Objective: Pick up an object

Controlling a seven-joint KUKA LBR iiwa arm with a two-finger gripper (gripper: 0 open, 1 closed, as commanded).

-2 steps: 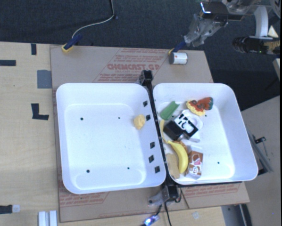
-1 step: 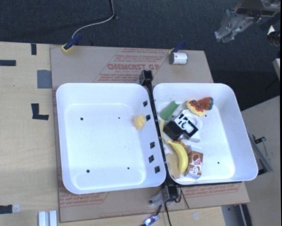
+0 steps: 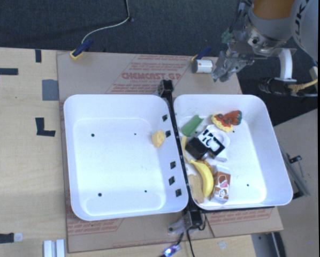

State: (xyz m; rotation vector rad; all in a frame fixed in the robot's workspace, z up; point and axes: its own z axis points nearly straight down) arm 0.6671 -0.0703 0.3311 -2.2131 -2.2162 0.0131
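Camera view: the banana [image 3: 204, 178] lies in the right bin [image 3: 256, 138], packed among other items near the divider, so any pick means reaching into a crowd. The end effector [image 3: 223, 73] hangs above the worktop [image 3: 144, 74] beyond the bin, carrying nothing I can see.

Bright even light, white bins [image 3: 117, 103] glaring — soft shadows, slightly grainy, mild blur

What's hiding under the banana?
The banana lies on a tan, flat thing and touches the brown-and-white packet. What the tan thing is stays unclear, since the banana covers part of it.
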